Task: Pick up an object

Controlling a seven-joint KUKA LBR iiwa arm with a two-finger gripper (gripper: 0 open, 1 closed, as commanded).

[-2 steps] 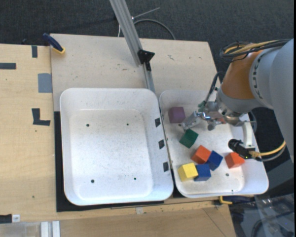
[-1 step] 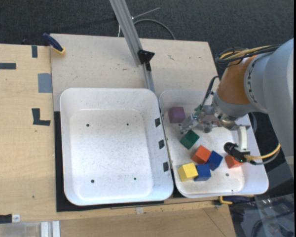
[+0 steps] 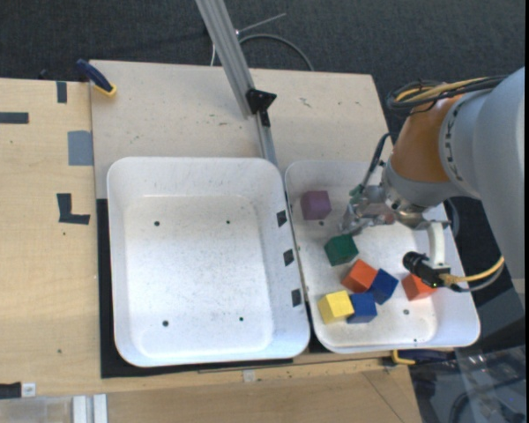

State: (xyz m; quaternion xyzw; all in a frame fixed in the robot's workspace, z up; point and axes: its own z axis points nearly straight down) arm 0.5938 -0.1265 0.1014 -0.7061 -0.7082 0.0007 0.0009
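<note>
I have the pincer (image 3: 360, 211) low in the right bin (image 3: 441, 329), just at one o'clock from the green block (image 3: 340, 250). Whether it is apart or together, I cannot tell. Approach step, I judge; next calls for lowering squarely over the block.

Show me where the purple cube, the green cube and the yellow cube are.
purple cube (image 3: 315, 204), camera view, top face.
green cube (image 3: 340, 250), camera view, top face.
yellow cube (image 3: 337, 306), camera view, top face.

My arm (image 3: 489, 139) was grey with an orange band. The 2 bins (image 3: 123, 183) were white; the blocks were purple (image 3: 316, 204), green (image 3: 340, 250), orange (image 3: 361, 276), yellow (image 3: 337, 306).
</note>
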